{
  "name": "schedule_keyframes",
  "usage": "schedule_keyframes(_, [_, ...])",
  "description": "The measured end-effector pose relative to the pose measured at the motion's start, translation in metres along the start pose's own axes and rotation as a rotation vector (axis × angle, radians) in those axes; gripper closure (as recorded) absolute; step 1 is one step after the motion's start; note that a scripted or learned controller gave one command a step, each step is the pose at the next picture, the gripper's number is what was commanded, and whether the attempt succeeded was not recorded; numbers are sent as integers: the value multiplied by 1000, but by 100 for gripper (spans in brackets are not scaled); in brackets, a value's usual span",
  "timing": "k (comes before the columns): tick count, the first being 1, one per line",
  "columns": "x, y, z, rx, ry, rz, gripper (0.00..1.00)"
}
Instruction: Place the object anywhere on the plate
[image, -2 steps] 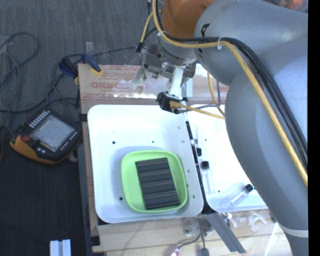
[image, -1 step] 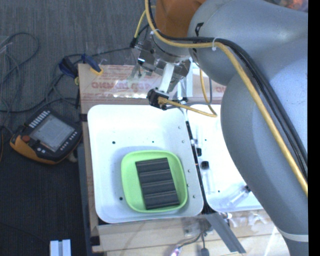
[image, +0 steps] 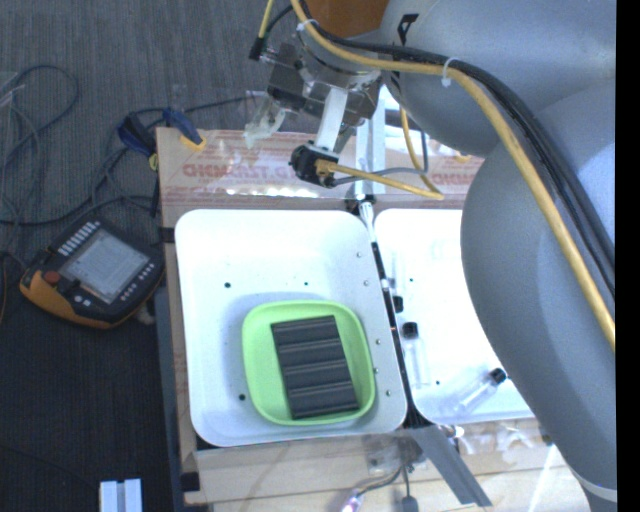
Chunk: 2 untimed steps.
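Already on plate: the dark ribbed object (image: 315, 366) lies flat on the green plate (image: 258, 340), inside the left bin (image: 210, 290), so the task looks done as things lie.
Pincer: the pincer (image: 262, 125) hangs above the far rim of the left bin, well apart from the plate; its clear fingers look spread apart with nothing between them.
Risk: a further descent could nudge the plate or knock the object toward its edge.
Cause: the bulky grey arm (image: 550, 250) spans the right bin (image: 440, 300), with yellow cable (image: 520, 150) draped along it.
Nearby: a clear vial (image: 475, 390) in the right bin; a teach pendant (image: 90, 272) on the floor, left.
Obstruction: nothing stands between pincer and plate.
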<state>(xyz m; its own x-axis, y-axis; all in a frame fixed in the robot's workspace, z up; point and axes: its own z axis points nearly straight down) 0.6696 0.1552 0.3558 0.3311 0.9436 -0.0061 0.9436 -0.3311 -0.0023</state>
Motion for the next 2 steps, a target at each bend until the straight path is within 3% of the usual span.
schedule_keyframes(1, [48, -25, -11, 0, 0, 53, 0])
schedule_keyframes(2, [13, -5, -8, 2, 0, 104, 0])
